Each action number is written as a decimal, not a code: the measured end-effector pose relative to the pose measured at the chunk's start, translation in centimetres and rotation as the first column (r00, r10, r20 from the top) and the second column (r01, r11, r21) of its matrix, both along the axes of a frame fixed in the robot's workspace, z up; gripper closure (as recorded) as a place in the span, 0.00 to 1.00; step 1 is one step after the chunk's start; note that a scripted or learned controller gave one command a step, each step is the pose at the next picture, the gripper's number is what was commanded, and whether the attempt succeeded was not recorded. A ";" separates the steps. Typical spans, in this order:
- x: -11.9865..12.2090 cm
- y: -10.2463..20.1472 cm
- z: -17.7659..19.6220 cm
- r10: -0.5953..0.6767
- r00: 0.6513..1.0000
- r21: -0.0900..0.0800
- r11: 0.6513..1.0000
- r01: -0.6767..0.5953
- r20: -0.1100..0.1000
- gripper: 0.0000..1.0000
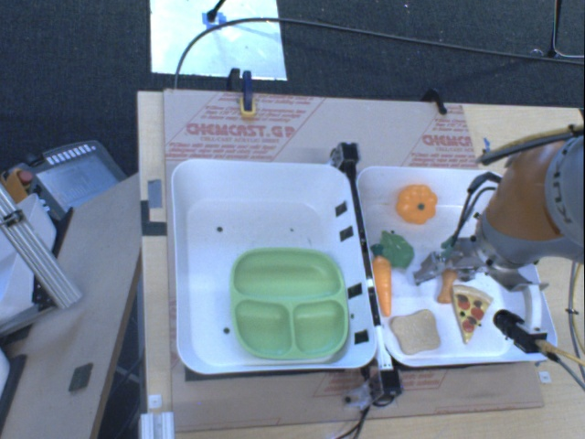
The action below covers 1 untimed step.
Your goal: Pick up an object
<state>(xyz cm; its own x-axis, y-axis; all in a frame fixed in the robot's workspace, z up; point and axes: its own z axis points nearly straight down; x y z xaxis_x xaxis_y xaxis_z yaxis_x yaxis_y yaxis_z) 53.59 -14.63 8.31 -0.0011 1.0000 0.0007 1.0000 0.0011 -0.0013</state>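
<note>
The gripper (437, 268) hangs low in the right bin (395, 183), finger state unclear, over a small orange piece (445, 288) just beside the pizza slice (470, 311). Probably light, stiff plastic, best pinched across its narrow width. This bin also holds a carrot (382, 284), broccoli (395, 246), pumpkin (416, 203) and bread (416, 331). The left bin (210, 199) holds a green divided plate (291, 302).

Two white bins: left bin (196, 245), right bin (379, 183). One green divided tray (288, 300). One orange pumpkin (417, 203). One green leafy vegetable (395, 245). One carrot (382, 286). One bread slice (417, 331). One pizza slice (470, 310).
</note>
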 end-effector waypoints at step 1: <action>0.1 0.0 1.2 0.001 1.000 -0.001 1.000 -0.001 0.004 1.00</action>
<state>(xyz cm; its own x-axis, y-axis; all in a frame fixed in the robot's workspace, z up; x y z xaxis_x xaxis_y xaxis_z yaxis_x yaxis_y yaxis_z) 53.71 -14.65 9.52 -0.0018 1.0000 -0.0007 1.0000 0.0018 0.0032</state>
